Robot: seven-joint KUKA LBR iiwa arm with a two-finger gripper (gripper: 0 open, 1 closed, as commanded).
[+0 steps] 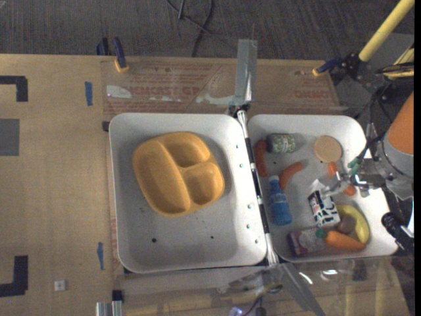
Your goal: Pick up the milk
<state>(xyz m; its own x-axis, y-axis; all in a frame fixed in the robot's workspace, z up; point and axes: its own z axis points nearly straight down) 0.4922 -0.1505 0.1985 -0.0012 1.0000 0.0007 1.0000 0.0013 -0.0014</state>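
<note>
Right bin [375, 226]: milk [322, 209] among food; pincer [343, 180] just above it, grip state unclear.

- You're looking down on a tan table [52, 196] that fills most of the view; dark floor runs along the top edge.
- Two shallow white bins sit directly on it, side by side and touching along their inner rims: the left bin [125, 242] and the right bin [296, 122].
- Behind the bins you'll see a cardboard sheet [171, 87] lying flat, with faded red print.
- A grey strip [245, 71] lies over that sheet, pointing toward the seam between the bins.
- Blue tape marks [89, 93] and black corner marks [16, 87] are stuck to the table's left part.
- A blue-and-yellow clamp [118, 52] grips the far edge.
</note>
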